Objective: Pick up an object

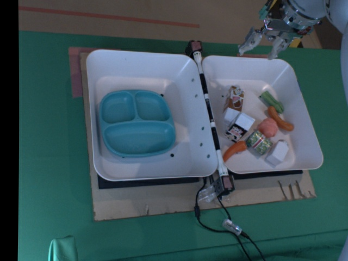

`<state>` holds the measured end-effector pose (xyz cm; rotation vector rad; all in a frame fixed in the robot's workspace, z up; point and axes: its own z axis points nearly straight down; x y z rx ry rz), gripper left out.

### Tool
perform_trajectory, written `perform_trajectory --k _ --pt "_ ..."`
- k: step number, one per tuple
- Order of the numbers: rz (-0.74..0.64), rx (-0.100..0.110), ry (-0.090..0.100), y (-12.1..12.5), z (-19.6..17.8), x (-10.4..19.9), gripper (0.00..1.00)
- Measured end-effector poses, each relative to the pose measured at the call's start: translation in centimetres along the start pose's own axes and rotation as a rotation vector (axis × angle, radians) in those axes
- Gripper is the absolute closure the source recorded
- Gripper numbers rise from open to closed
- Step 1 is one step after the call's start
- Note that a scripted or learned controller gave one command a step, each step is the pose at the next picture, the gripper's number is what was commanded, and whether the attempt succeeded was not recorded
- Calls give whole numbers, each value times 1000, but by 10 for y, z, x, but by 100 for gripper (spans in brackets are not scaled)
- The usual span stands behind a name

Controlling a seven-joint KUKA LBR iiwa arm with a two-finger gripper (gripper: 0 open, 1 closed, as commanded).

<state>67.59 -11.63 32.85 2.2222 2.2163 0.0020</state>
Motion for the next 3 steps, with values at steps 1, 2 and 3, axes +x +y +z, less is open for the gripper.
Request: perform_trajectory --k 1,2,3 --pt "0 8 -2 24 97 -13 0" --pt "1 -3 -3 3 138 8 0" --pt "4 -13 -5 5 124 7 100"
